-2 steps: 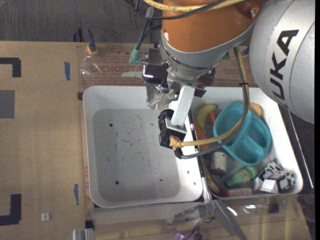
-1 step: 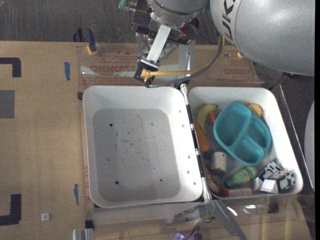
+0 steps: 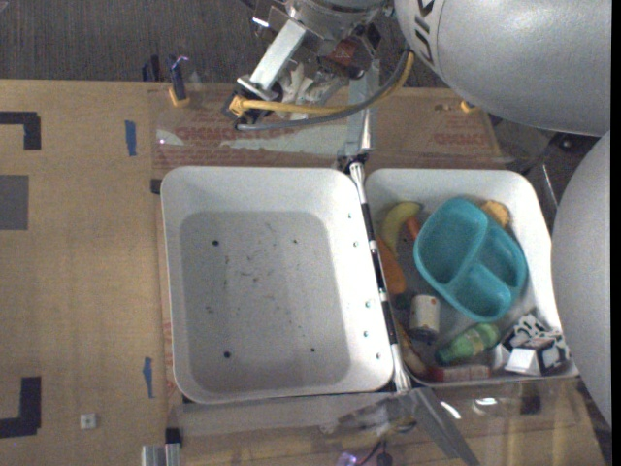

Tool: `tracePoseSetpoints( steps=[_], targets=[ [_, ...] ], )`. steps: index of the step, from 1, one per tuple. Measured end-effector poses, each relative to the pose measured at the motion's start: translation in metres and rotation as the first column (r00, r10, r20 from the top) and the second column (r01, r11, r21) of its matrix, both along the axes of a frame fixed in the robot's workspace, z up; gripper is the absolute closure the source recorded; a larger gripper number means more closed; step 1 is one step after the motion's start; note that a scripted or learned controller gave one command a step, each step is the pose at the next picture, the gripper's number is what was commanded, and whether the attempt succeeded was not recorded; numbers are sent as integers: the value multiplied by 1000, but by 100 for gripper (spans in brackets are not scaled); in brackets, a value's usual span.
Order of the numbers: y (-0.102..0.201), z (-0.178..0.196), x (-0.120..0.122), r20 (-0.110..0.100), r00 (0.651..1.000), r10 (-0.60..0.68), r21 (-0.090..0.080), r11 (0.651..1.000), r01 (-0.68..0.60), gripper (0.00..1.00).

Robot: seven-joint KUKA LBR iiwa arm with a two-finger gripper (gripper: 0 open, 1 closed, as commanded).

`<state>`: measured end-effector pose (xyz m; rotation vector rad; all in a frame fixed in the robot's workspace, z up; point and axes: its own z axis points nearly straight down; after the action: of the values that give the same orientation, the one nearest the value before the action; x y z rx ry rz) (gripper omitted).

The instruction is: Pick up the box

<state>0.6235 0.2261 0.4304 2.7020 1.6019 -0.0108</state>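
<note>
A brown cardboard-covered bench (image 3: 78, 260) carries two shallow white bins side by side, with dark carpet beyond its far edge. Taking the teal divided dish (image 3: 471, 258) in the right bin (image 3: 543, 221) as the landmark: nearest the camera, below and to the right of the dish, a small black-and-white patterned box (image 3: 536, 340) lies in that bin's near corner, and seems to be the one to pick. Just below the dish lie a green bottle (image 3: 468, 342) and a small white cup (image 3: 424, 313); to its left, a yellow banana (image 3: 396, 223). The left bin (image 3: 257, 187) sits well to the dish's left. Farthest off, above and left of the dish, the gripper (image 3: 291, 76) hangs past the bins' far rims; whether it is apart or together cannot be told. By my judgement nothing is done yet: reach, grasp and lift all remain.
</note>
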Motion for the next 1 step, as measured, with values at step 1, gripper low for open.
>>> tracePoseSetpoints(
  steps=[1],
  targets=[
    [0, 0, 0, 0, 1000, 1, 0, 1000, -1, 0]
  ],
)
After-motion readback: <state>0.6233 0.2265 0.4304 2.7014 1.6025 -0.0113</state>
